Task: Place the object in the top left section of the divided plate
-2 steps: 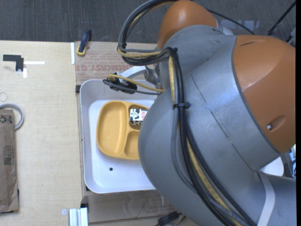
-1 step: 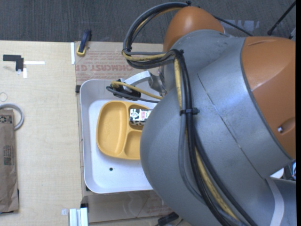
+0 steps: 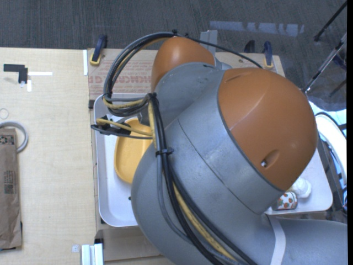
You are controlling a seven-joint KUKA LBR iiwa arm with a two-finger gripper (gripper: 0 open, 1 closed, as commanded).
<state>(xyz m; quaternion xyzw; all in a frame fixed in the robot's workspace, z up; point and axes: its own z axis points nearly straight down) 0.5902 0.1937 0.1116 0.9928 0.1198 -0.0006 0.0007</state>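
The grey and orange arm (image 3: 231,148) bulks over most of the two white bins, hiding the gripper beneath it. A yellow plate (image 3: 128,158) lies in the left bin (image 3: 107,203), with only its left part showing past the arm and black cables (image 3: 118,127). Its dividers and sections are hidden. At the right bin's lower corner a small white item with red spots (image 3: 287,201) lies beside a white rounded piece (image 3: 302,189).
A light wooden bench (image 3: 47,148) stretches to the left, bearing a brown paper bag (image 3: 10,186) and a metal ring (image 3: 19,134). Blue clamps (image 3: 99,46) hold a cardboard sheet (image 3: 129,70) behind the bins. Dark carpet lies beyond.
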